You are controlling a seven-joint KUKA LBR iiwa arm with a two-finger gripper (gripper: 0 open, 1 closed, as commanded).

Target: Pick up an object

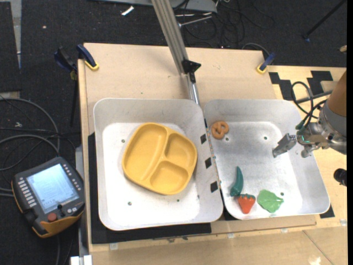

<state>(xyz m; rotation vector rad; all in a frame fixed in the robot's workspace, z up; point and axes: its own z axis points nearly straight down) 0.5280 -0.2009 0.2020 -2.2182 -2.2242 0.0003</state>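
Observation:
In the right bin (259, 115) lie a small brown pretzel (219, 129) near the far left corner, a dark green pepper (237, 181), a red strawberry (246, 202) and a light green leaf-shaped piece (269, 201) toward the front. My gripper (294, 146) hovers over the right side of that bin, well right of the pretzel and above the leaf piece. Its fingers stand apart with nothing between them. The left bin (110, 115) holds a yellow divided plate (160, 158).
A metal pole (171, 32) slants up from the seam between the bins. A teach pendant (47, 195) lies on the floor at the left. Blue-yellow clamps (88, 57) (265, 62) grip the board's far corners. Cables trail at the right.

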